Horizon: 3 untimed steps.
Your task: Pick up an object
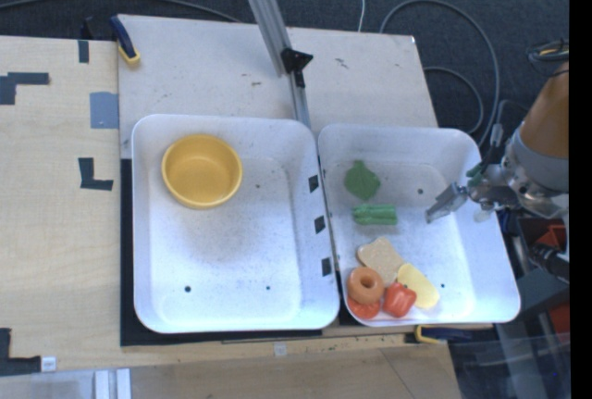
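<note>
Reaching in from the right, the hand (pixel 446 203) is hovering empty over the right bin (pixel 481 295), fingers parted, seemingly lining up for the green bean (pixel 375 216) lying just left of it.

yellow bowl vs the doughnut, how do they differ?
Colour: the bowl is plain yellow; the doughnut is orange-brown.
Size: the bowl is clearly larger than the doughnut.
Place: the bowl sits alone in the upper left of the left bin; the doughnut lies at the near edge of the right bin, crowded against the bread slice and the red pepper.
Shared: both are round, and neither is near the gripper.
</note>
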Available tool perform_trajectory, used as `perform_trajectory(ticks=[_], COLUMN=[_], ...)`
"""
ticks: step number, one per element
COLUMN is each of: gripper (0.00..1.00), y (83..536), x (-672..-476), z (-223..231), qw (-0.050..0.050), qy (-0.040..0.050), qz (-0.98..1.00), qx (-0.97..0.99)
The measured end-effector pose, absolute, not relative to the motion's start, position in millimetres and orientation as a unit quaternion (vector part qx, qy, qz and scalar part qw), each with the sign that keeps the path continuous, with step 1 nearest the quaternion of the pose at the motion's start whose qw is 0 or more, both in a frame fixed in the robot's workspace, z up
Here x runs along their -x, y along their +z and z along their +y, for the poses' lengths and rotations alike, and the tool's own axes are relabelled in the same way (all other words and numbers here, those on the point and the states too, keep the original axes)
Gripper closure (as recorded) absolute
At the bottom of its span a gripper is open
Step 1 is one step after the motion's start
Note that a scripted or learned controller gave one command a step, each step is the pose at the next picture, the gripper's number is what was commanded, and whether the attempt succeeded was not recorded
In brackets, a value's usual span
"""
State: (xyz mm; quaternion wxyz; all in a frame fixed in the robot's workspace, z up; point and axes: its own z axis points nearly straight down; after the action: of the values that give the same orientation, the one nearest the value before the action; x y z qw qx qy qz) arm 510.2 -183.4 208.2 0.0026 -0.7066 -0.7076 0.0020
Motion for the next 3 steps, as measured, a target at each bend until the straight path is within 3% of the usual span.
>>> perform_trajectory(ticks=[2,3], gripper=[0.0,1.0], y=[109,121], x=[-505.0,-506.0], z=[-174,-174], qw=[0.003,0.002], qy=[0.0021,0.001], qz=[-0.707,-0.708], qx=[0.707,0.706])
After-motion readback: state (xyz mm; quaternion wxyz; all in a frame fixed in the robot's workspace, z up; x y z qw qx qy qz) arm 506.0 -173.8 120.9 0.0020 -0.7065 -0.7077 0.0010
